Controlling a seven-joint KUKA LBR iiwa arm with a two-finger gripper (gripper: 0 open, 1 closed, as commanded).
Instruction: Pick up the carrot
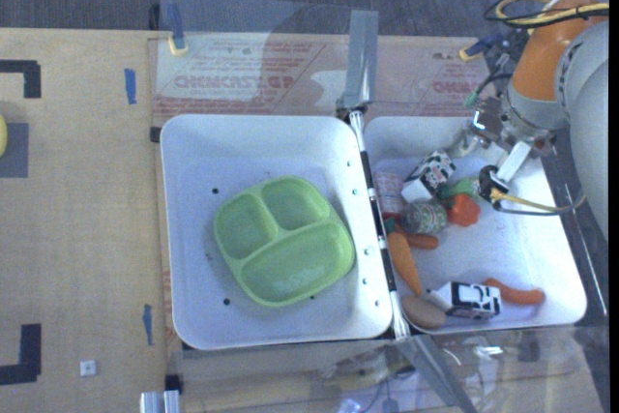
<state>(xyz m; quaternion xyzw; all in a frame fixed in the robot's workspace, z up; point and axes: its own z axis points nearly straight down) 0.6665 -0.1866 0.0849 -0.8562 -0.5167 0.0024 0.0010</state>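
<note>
An orange carrot [404, 264] lies along the left wall of the right bin [551, 247], pointing toward the front. A second orange, carrot-like piece [518, 295] lies near the bin's front right, beside a black-and-white toy [473, 299]. My gripper [495, 158] hangs over the back right part of this bin, above and to the right of the toy pile, well apart from both orange pieces. Nothing shows in its grasp.
A green divided plate [284, 240] sits in the left bin [193, 160]. Around the right bin's middle lie a black-and-white cow toy [431, 174], a red fruit with a green top [463, 210], a greyish round item [424, 218] and a brown piece [423, 310]. A yellow cable [527, 202] trails right.
</note>
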